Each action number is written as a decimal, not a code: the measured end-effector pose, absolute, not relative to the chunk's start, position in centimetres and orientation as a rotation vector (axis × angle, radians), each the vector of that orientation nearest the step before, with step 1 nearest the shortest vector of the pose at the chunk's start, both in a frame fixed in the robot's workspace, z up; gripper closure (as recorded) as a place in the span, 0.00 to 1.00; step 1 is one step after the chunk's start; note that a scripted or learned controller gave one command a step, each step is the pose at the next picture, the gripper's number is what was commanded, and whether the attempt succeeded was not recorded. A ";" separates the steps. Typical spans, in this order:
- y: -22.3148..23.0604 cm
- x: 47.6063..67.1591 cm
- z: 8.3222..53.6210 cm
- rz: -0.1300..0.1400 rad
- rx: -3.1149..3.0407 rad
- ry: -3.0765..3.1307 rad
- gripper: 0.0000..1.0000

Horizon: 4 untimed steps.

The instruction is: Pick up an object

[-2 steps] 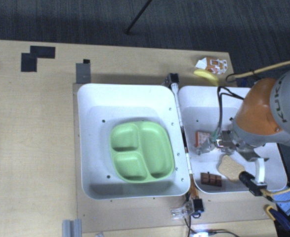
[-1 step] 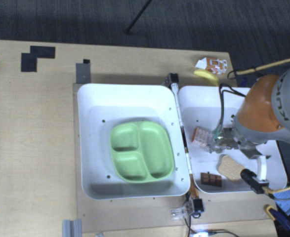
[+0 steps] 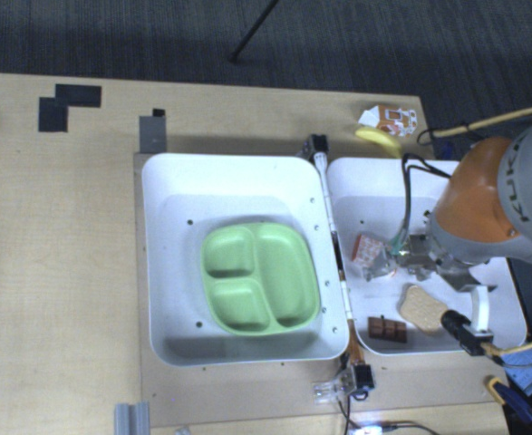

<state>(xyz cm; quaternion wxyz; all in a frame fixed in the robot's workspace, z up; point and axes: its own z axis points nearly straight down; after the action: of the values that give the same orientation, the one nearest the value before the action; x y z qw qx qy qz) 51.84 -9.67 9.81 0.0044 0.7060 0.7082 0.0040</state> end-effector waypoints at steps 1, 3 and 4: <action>-9.6 52.0 10.9 0.017 2.209 2.219 1.00; -9.2 49.2 8.9 0.015 2.205 2.210 0.00; -9.0 49.3 9.9 0.018 2.208 2.213 1.00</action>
<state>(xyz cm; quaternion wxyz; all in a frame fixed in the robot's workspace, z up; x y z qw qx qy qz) 49.31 -9.04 9.87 0.0077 0.7062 0.7080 0.0058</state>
